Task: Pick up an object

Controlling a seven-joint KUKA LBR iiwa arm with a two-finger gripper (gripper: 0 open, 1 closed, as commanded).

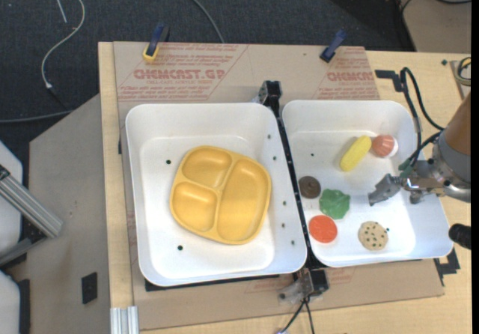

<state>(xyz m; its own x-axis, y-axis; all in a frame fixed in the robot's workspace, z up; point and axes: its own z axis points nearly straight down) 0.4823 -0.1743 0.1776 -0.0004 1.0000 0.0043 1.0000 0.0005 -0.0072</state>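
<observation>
Camera view is looking down at a slant on two shallow white bins, smooth moulded plastic with rounded corners, sitting side by side on a brown cardboard sheet (224,63) printed with red lettering and held by blue clips (156,39) at its far edge. Left bin (150,250) is carrying a yellow divided plate (221,194), glossy, rounded-square in outline, with three sunken compartments. Right bin (352,109) is holding the small toy foods: a yellow banana-like piece (355,153), smooth and oblong, lying with its long axis running from near-left to far-right; a pinkish round piece (384,146) just beside its far end; a dark brown disc (310,187) near the left wall; a lumpy green piece (334,204) just beside that disc; a flat orange-red disc (323,229) just nearer than the green one; and a tan cookie (373,235), round and speckled with dark chips, lying flat near the front wall. Grey arm is reaching in from the right, and its gripper (383,190) is hanging low over the right bin's bare floor, between the banana piece and the cookie, apart from both. Dark metal fingers are pointing left; how far apart they are standing I cannot tell, and nothing is showing between them. Black cables (413,100) are trailing over the bin's far right corner.
</observation>
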